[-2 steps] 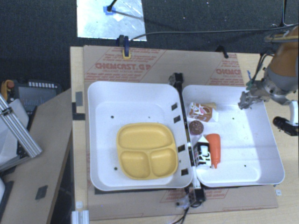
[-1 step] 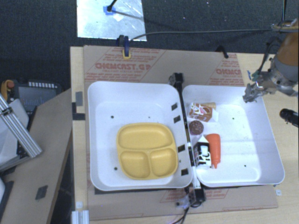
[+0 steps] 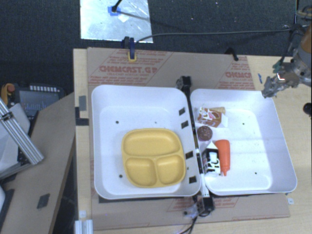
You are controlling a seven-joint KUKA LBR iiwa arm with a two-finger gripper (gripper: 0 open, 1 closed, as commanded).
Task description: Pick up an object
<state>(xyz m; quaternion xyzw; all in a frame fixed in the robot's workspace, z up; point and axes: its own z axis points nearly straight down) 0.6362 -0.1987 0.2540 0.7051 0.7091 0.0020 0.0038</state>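
The right bin [image 3: 263,145] holds several small objects along its left side: a brown and white carton [image 3: 211,116], a dark round cookie [image 3: 204,133], an orange carrot [image 3: 223,156] and a black and white item [image 3: 211,161]. The left bin [image 3: 109,116] holds a yellow divided plate [image 3: 152,156]. My gripper [image 3: 271,89] hangs at the far right edge of the view, above the right bin's back right corner, well away from the objects. Nothing shows in it.
A black clamp [image 3: 185,83] sits where the two bins meet at the back. A cable [image 3: 209,32] runs across the dark floor behind the bench. A silver sheet [image 3: 114,13] lies at the back left.
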